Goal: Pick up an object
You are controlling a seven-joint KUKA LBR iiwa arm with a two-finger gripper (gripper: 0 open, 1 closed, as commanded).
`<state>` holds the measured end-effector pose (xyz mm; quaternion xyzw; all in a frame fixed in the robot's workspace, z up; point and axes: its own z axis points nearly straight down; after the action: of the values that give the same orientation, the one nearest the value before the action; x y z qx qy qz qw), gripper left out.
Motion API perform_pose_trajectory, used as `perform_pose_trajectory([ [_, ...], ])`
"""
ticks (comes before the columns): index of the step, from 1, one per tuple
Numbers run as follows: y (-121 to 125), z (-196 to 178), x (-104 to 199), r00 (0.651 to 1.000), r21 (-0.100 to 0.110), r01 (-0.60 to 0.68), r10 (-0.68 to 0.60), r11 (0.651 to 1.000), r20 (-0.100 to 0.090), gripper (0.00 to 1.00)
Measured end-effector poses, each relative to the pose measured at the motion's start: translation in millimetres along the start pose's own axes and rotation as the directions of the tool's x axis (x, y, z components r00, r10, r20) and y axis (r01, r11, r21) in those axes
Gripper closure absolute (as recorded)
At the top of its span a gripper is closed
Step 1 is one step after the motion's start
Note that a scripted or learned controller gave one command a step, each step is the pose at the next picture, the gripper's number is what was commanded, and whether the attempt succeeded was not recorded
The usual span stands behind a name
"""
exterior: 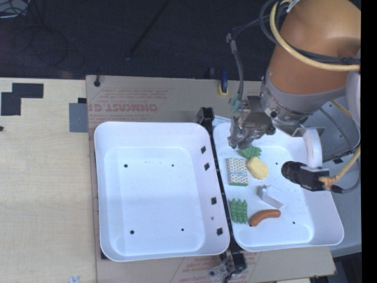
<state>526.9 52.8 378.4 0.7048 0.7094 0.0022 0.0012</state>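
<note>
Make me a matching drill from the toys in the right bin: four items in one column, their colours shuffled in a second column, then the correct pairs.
Items
1. sausage-shaped toy
2. corn-cob toy
3. small block
4. studded piece near the bin divider

Colours
A. green
B. grey
C. orange-red
D. yellow

Pairs: 1-C, 2-D, 3-B, 4-A

All four lie in the right bin, below the gripper.
</note>
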Motion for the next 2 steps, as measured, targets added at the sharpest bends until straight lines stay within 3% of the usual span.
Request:
perform_pose_trajectory([
  [1, -21, -49, 91, 1.0, 0.004, 0.003, -0.003, 1.0, -0.001, 1.0],
  [2, -27, -100, 123, 1.0, 0.004, -0.003, 0.003, 1.0, 0.001, 1.0],
])
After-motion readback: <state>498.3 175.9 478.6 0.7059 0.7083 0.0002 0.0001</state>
